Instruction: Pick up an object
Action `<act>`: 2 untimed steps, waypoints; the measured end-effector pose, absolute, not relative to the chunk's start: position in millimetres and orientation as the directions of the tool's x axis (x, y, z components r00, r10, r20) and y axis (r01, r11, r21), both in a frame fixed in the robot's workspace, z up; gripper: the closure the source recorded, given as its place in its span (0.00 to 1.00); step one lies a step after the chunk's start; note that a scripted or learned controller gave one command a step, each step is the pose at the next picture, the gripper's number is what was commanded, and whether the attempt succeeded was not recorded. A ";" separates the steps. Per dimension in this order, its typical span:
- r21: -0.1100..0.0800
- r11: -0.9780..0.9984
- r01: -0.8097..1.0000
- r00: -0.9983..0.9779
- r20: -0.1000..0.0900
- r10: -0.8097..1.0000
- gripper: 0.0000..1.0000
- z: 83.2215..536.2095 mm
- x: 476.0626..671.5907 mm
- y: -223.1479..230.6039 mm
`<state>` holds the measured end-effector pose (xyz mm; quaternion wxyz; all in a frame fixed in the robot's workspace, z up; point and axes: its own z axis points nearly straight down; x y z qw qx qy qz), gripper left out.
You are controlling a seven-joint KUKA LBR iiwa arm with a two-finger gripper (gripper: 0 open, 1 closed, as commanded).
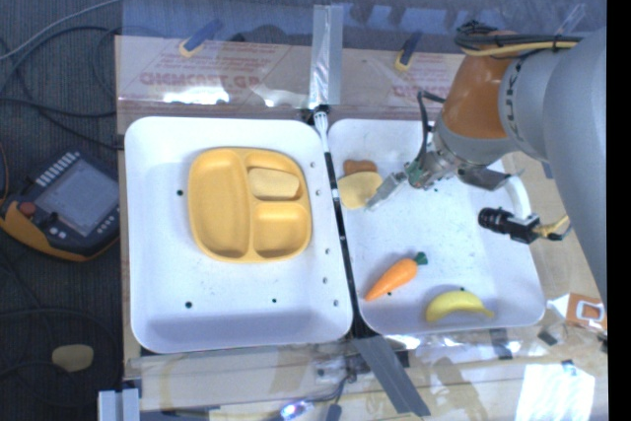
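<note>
My gripper sits mid-frame by the pale yellow food piece; can't tell its state. I'd center over it before squeezing.

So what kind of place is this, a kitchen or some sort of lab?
Most likely a robotics lab bench, not a kitchen: a grey robot arm reaches over two white bins, a teach pendant lies on the carpet, and the carrot and banana look like toys.
</note>
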<state>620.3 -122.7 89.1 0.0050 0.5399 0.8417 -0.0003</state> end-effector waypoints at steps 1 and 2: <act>-0.005 0.428 0.904 -0.428 0.000 0.904 0.00 111.0 572.9 -114.2; -0.004 0.496 0.868 -0.496 0.001 0.868 0.00 103.7 538.5 -101.1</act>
